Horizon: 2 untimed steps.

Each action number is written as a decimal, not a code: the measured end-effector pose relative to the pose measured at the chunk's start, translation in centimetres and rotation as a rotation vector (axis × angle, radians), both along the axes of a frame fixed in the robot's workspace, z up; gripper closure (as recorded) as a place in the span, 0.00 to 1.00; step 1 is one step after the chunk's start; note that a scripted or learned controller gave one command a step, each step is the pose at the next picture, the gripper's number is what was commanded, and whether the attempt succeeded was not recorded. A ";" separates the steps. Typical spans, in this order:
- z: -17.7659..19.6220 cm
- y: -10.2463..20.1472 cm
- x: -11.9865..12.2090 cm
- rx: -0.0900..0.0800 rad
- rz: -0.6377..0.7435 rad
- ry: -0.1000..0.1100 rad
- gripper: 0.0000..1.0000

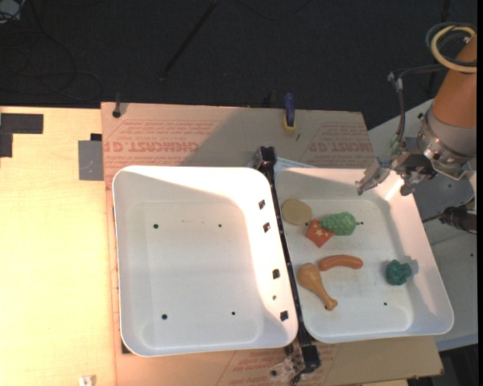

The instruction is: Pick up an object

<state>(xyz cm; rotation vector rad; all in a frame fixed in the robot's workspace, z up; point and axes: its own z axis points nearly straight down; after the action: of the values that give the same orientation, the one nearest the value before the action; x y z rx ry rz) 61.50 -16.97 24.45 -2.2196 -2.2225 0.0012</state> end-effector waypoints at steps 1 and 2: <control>1.0 0.0 0.0 0.000 0.002 0.000 1.00; -6.6 -4.6 -6.9 0.003 -0.006 0.012 1.00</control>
<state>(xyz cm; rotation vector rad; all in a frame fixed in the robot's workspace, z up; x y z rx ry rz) 54.60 -21.53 17.87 -2.2190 -2.2082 0.0113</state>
